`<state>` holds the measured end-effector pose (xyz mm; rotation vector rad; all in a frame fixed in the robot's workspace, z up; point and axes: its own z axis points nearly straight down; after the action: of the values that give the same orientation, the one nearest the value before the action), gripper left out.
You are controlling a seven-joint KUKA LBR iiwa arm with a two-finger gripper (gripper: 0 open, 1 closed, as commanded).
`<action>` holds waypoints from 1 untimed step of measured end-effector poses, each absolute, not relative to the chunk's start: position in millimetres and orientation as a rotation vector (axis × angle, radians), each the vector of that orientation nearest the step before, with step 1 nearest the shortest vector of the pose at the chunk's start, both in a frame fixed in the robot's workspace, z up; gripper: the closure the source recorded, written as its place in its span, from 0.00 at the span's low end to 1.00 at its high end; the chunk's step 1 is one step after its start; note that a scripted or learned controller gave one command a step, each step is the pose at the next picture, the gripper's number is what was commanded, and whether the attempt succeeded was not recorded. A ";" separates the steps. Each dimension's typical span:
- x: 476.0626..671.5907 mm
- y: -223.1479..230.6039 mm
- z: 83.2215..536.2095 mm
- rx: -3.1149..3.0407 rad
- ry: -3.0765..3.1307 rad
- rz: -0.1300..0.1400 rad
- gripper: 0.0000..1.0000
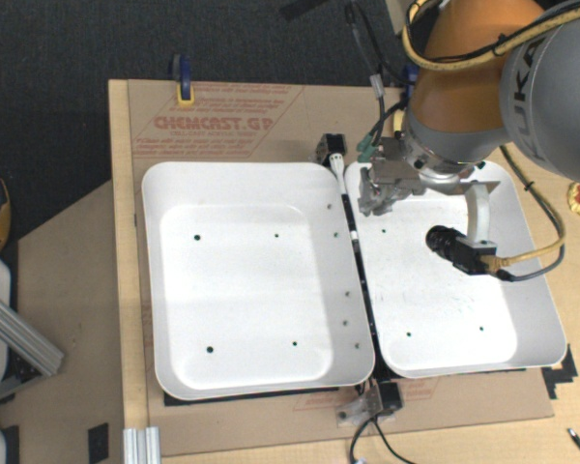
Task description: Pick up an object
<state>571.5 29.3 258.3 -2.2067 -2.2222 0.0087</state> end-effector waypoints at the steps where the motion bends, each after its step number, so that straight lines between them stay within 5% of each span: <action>1: 555.0 66.2 380.7 -2.221 -2.234 -0.021 1.00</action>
<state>555.0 66.2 380.7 -2.2212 -2.2338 -0.0207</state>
